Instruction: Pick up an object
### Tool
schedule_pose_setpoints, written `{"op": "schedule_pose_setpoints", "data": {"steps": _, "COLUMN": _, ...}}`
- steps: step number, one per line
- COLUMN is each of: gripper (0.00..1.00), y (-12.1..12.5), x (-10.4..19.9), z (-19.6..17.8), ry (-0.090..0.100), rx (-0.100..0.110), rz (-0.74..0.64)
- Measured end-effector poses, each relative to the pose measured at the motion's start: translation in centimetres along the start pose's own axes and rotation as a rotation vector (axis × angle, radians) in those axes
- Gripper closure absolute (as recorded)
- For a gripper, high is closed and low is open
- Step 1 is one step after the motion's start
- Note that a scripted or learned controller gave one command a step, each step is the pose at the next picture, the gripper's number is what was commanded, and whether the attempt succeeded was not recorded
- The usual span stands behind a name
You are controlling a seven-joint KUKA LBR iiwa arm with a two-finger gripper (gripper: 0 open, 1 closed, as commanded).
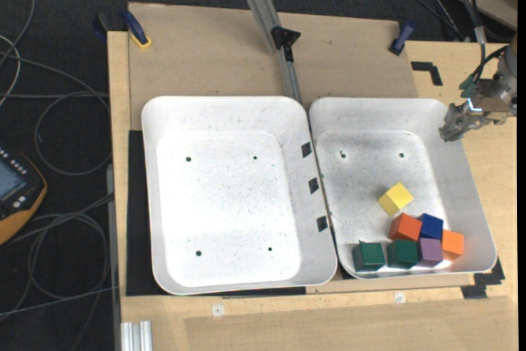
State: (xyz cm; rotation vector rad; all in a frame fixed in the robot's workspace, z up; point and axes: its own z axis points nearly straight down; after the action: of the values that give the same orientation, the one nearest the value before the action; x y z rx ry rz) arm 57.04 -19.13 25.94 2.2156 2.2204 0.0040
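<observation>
Several small blocks lie in the right bin (460, 177), bunched at its near right corner. A yellow block (396, 198) sits a little apart, toward the bin's middle. Below it are an orange block (405, 227), a blue block (431, 224), a purple block (431, 250), a second orange block (453, 243) and two green blocks (371, 256) (403, 252). My gripper (457, 124) hangs at the right bin's far right rim, well away from the blocks. I see nothing held in it.
The left bin (164, 177) stands beside the right one on the wooden bench. A slanted metal bar (267, 12) runs from the top down to the gap between the bins. Blue clamps (136, 29) (402, 37) grip the board's far edge. Cables lie on the floor at left.
</observation>
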Motion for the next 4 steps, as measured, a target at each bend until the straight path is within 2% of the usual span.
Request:
{"op": "schedule_pose_setpoints", "data": {"steps": 1, "gripper": 1.0, "y": 0.8, "x": 5.6, "z": 1.2, "ry": 0.004, "rx": 0.006, "rz": -0.004}}
{"op": "schedule_pose_setpoints", "data": {"steps": 2, "gripper": 1.0, "y": 2.0, "x": 10.3, "z": 0.4, "ry": 0.004, "rx": 0.003, "rz": -0.005}}
{"op": "schedule_pose_setpoints", "data": {"steps": 3, "gripper": 1.0, "y": 3.3, "x": 15.9, "z": -0.3, "ry": 0.004, "rx": 0.002, "rz": -0.006}}
{"op": "schedule_pose_setpoints", "data": {"steps": 4, "gripper": 1.0, "y": 3.7, "x": 22.2, "z": -0.2, "ry": 0.005, "rx": 0.004, "rz": -0.006}}
